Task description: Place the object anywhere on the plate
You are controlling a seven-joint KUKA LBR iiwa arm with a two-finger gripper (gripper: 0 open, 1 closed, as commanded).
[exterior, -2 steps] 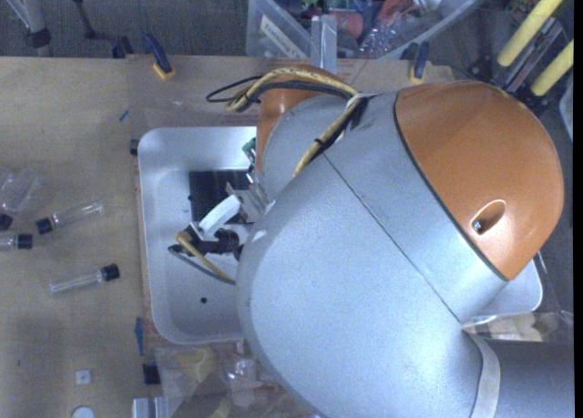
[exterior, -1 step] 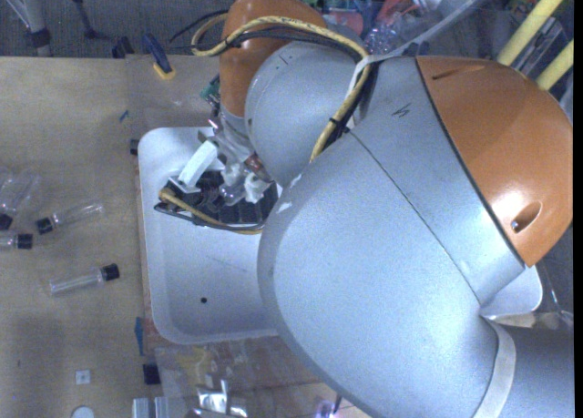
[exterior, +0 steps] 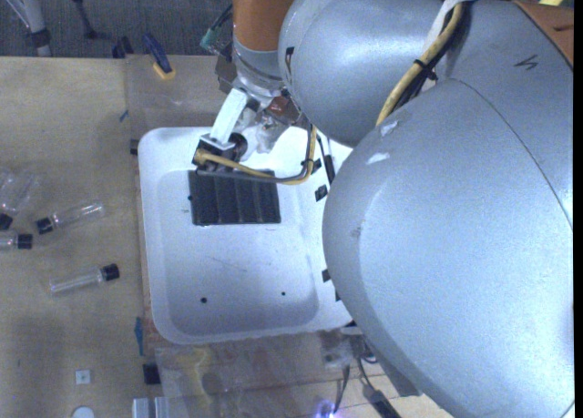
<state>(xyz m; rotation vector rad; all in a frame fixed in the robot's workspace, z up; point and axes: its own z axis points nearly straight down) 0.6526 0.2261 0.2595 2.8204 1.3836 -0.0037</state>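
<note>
A flat black ribbed rectangle (exterior: 234, 198) lies in the white bin (exterior: 228, 298), in its far part near the back wall. My gripper (exterior: 267, 130) hangs just above the bin's far edge, right behind and slightly above the rectangle's far right corner. The wrist and the orange band rise above it. The grey arm covers the bin's right side and whatever lies there.
Several clear vials with black caps (exterior: 84, 278) lie loose on the wooden bench left of the bin. A small blue clip (exterior: 161, 65) sits at the far left of the bench. The arm's bulky grey body (exterior: 455, 225) fills the right half.
</note>
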